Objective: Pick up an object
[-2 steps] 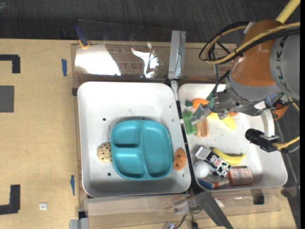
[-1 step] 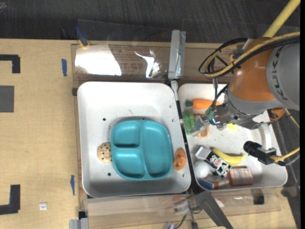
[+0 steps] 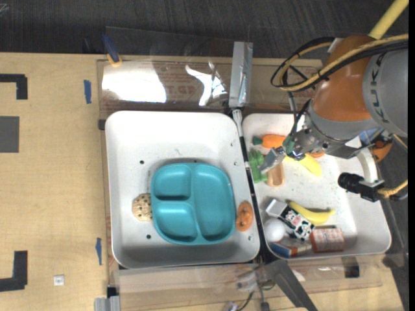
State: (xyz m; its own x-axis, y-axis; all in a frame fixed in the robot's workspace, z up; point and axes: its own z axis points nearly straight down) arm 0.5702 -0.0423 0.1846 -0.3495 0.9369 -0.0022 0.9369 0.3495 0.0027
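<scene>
- Over on the left, the left bin (image 3: pixel 123 173) holds a teal divided plate (image 3: pixel 192 202), with a speckled cookie (image 3: pixel 142 207) touching its left edge and a small orange pastry (image 3: pixel 244 216) just beside its right edge.
- Next comes the right bin (image 3: pixel 373 235), crowded with toy food: a green piece (image 3: pixel 257 162) by the divider, a carrot (image 3: pixel 274 140) near the top, and a tan bread-like stick (image 3: pixel 275 175) just below the arm's tip.
- Nearer the front edge lie a banana (image 3: pixel 310 212), a white ball (image 3: pixel 275 231), a patterned black-and-white item (image 3: pixel 297 223) and a reddish can (image 3: pixel 327 240), packed close together.
- Above the upper part of that bin the gripper (image 3: pixel 293 149) hangs low; from where I stand I cannot tell how wide it is set or whether it has anything in it.
- To my eye this is the reach-and-descend step, with nothing lifted clear yet.
- The likeliest target seems to be the tan stick or the green piece, both nearly under the tip.
- A clean grab would call for settling squarely over one item, since the neighbours sit so close.
- Further right, a yellow piece (image 3: pixel 312 166) peeks out under the wrist.
</scene>
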